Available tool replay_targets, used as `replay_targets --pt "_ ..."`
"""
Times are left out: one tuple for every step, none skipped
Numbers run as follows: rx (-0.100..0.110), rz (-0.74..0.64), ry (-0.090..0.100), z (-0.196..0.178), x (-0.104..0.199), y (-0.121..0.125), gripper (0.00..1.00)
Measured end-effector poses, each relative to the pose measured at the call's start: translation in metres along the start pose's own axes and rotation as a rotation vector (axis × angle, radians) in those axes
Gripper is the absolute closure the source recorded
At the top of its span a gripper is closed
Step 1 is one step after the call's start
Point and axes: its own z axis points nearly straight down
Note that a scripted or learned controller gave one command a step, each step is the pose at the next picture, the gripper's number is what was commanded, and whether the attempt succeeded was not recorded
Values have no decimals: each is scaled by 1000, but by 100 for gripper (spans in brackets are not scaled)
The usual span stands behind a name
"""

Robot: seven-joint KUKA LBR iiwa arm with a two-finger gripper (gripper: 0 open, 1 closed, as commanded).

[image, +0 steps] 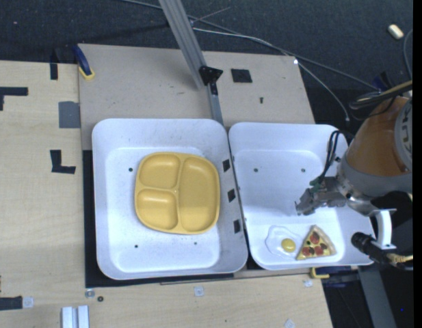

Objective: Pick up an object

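Note:
A toy pizza slice [315, 244] with red toppings lies at the front of the right bin [279, 149]. Just left of it rests a toy fried egg [282, 242], white with a yellow yolk. A yellow divided plate [177, 193] sits in the middle of the left bin [115, 183]. My gripper [310, 203] hangs over the right bin's right side, just above and behind the pizza slice, pointing left and down. Nothing shows between its dark fingers.
A metal pole [183, 29] slants across the bench behind the bins. Black clips sit on the divider between the two bins. Cables run along the dark floor at the back. The arm's orange band [378, 142] overhangs the right bin's right rim.

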Motion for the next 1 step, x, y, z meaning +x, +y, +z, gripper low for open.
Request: replay_targets --pt "-2 0 -1 -51 -3 11 100"
